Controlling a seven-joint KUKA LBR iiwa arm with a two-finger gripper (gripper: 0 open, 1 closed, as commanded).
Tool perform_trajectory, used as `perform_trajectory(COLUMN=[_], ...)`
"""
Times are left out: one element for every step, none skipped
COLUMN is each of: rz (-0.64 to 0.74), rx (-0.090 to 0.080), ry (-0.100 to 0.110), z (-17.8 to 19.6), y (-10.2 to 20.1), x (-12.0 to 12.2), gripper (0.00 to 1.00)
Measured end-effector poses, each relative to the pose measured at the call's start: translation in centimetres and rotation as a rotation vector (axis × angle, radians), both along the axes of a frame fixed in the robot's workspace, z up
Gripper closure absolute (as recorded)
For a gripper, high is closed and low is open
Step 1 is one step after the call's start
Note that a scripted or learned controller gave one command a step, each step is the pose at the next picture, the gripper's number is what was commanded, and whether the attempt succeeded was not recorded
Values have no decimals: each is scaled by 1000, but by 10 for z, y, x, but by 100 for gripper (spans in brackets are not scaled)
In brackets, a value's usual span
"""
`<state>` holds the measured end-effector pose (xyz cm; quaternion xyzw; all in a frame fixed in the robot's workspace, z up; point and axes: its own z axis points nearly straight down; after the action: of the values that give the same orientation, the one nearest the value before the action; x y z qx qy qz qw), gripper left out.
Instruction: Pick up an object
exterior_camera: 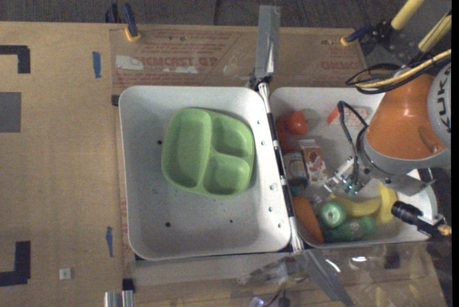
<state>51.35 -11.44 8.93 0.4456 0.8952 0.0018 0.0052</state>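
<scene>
**Gripper low over the toy food**

Gripper [349, 183] hangs low in the right bin [423, 227], at the end of the big grey and orange arm [401, 123]; how its grabbing end is set I cannot tell, because the arm hides it.

Biggest first: the left bin [143, 227] holds a green plate [209, 151] with three parts; the right bin holds a pile of small toy food.

What could go wrong: the toys lie packed close, so the gripper may bump two at once, or slip off a round one; the green apple [332, 213] could roll away.

The yellow banana [366, 206] lies just beside the gripper, a bit below it; the green apple is near it too; the orange carrot [307, 218] lies further left; the red tomato [291, 123] sits well apart, up near the top.
</scene>
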Motion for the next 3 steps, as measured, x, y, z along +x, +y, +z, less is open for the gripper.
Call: perform_trajectory(rz=[-3, 30, 30], rx=[-5, 0, 0], ry=[-14, 4, 6], z=[12, 112, 111], y=[-2, -13, -13], x=[3, 108, 108], gripper=[100, 100, 0])
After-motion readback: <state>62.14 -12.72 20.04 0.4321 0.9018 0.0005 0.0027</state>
